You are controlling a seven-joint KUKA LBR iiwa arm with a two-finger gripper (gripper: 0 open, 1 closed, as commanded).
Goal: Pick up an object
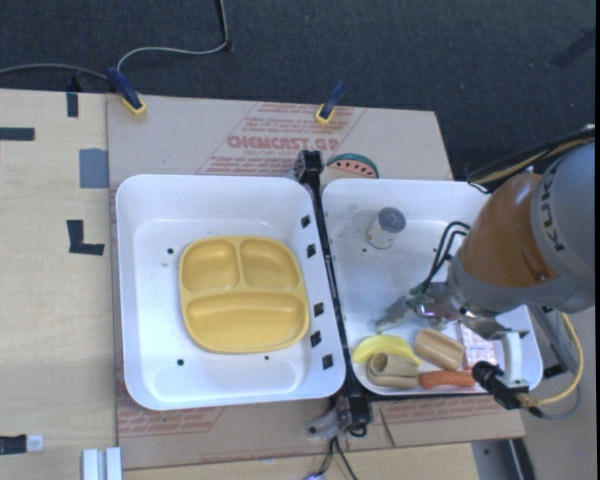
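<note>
A cluster of toy food sits at the right bin's (pixel 345 268) near edge: a yellow banana-shaped piece (pixel 380 348), a tan roll (pixel 392 367), a hot-dog bun (pixel 439 348) and an orange carrot-like stick (pixel 446 379). Left of it, a yellow divided plastic plate (pixel 244 293) fills the left white bin (pixel 140 268). A small grey-capped cylinder (pixel 386 226) stands farther back. The gripper (pixel 420 306) hovers just above the cluster; whether it is closed, I cannot tell

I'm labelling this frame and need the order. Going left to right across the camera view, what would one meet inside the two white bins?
Yellow divided plate in the left bin → small grey-capped cylinder in the right bin → grey arm with its orange band.
</note>
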